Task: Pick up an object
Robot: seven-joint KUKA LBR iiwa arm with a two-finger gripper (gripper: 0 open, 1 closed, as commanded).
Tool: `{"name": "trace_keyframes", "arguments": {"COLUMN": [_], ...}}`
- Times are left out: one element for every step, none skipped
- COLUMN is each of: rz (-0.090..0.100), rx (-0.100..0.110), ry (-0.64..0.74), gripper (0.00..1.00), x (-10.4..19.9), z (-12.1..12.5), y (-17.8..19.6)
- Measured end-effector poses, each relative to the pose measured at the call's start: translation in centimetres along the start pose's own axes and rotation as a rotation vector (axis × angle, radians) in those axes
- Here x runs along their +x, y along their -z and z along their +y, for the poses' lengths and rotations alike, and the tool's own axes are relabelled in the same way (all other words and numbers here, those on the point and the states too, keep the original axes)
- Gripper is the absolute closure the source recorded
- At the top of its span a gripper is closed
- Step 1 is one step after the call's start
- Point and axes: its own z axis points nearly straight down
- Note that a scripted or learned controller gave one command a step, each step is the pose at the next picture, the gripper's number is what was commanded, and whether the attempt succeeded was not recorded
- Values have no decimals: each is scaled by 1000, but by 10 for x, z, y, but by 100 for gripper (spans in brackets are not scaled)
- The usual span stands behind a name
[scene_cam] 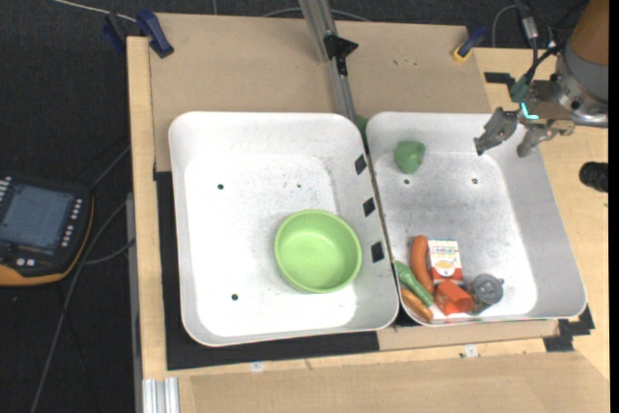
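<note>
- My gripper point(515, 136) hangs over the far right corner of the right bin point(542, 208), with my two fingers point(491, 132) spread apart and nothing between them.
- A small green rounded object point(409, 155) sits in the far left part of the right bin, left of my gripper and well apart from it.
- In the near part of that bin lies a cluster: an orange carrot point(419, 258), a small white and orange carton point(444, 257) just right of it, a red piece point(452, 297) below the carton, and a grey round object point(486, 288) touching the red piece on its right.
- A green-stemmed carrot-like piece point(414, 297) lies along the near left edge of that cluster.
- The left bin point(222, 150) holds a green bowl point(317, 250), upright, in its near right part.
</note>
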Motion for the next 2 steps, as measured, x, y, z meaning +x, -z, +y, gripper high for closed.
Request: {"name": "trace_keyframes", "arguments": {"rz": [0,1], "rx": [0,4], "ry": [0,0], "gripper": [0,0], "x": [0,9], "z": [0,-1], "y": [0,-47]}}
